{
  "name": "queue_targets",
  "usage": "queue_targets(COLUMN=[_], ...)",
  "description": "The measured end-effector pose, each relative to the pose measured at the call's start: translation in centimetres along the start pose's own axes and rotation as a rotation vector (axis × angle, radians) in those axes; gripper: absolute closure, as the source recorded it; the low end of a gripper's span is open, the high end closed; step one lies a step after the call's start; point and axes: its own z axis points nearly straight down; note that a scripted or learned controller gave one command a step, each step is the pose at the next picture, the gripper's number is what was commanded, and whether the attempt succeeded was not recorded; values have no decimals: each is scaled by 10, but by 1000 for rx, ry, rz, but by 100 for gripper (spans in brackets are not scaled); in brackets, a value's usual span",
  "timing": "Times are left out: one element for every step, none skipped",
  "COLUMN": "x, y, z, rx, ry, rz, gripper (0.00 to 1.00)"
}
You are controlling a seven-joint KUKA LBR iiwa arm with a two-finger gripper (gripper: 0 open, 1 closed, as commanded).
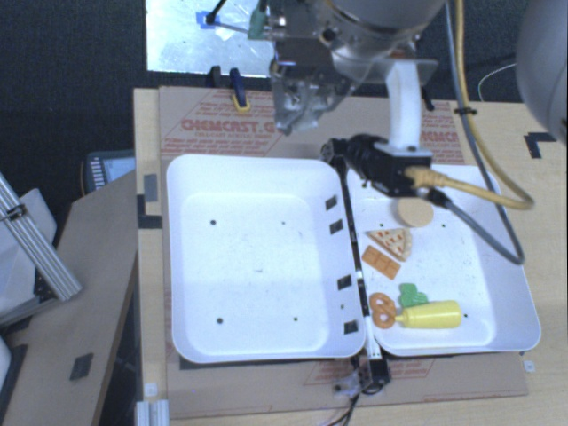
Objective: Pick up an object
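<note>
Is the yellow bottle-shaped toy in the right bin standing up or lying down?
Lying down. The yellow toy rests lengthwise on the right bin floor, beside the pretzel and a green piece.

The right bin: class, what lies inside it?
Inside the right bin lie a tan disc, pizza slice, orange waffle, pretzel and yellow corn. The arm's hardware covers its far-left corner.

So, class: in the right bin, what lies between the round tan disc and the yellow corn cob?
In the camera view, between the disc and the corn cob lie a pizza slice, an orange waffle piece and a green piece.
</note>
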Motion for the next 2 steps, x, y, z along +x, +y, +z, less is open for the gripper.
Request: queue_targets(x=[-26, -13], y=[-7, 13], z=[189, 171], rx=[21, 3], ry=[-11, -3], rz=[11, 6], gripper=[100, 100])
